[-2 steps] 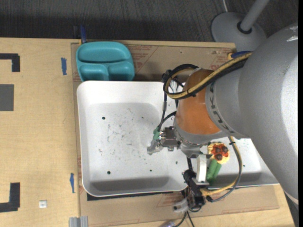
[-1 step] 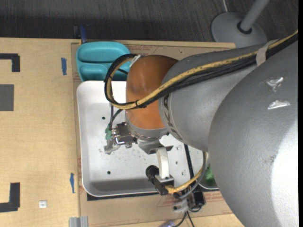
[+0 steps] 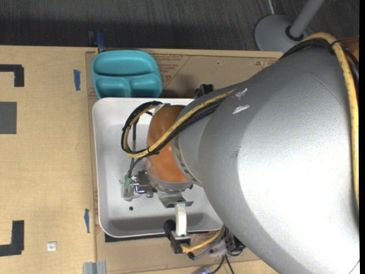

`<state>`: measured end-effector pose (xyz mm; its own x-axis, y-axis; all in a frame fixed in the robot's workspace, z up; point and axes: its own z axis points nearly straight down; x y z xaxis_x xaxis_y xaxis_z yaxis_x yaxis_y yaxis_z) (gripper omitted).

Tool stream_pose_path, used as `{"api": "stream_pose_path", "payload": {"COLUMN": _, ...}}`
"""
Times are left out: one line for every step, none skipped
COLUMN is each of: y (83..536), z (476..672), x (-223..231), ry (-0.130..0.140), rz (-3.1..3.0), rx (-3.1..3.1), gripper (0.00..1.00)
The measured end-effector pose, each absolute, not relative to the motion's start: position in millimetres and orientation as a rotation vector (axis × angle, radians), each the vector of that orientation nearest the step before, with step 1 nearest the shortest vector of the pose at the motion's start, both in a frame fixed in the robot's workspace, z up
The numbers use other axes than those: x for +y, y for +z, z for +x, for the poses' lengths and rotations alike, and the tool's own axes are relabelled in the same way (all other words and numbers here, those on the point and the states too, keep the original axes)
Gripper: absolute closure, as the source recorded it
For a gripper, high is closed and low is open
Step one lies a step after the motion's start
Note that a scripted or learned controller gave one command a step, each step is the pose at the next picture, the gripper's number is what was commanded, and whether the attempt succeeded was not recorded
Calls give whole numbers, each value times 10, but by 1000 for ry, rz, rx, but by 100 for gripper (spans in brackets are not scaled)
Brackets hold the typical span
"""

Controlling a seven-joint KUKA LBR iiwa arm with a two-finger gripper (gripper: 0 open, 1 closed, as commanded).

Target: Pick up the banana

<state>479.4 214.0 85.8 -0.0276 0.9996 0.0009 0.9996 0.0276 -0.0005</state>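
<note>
The big grey robot arm (image 3: pixel 268 147) reaches down into the shallow white bin (image 3: pixel 108 153). I can't tell what its pincer is doing, so the banana pick looks unfinished.

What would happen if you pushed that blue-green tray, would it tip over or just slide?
The teal tray looks like moulded plastic, so it's probably light and stiff. It sits low and wide on the bench, so it would likely slide, not tip.
</note>
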Motion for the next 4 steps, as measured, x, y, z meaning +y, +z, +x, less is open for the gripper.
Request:
{"api": "stream_pose_path", "payload": {"y": 978, "z": 5045, "x": 2222, "ry": 2, "rz": -2579, "rx": -1793, "gripper": 0}}
{"api": "stream_pose_path", "payload": {"y": 1501, "z": 4786, "x": 2245, "ry": 5, "rz": -2206, "rx": -2234, "gripper": 0}}
{"api": "stream_pose_path", "payload": {"y": 1169, "z": 4812, "x": 2238, "ry": 6, "rz": -2328, "rx": -2105, "gripper": 0}}
{"api": "stream_pose_path", "payload": {"y": 1266, "z": 4813, "x": 2240, "ry": 7, "rz": -2328, "rx": -2105, "gripper": 100}}
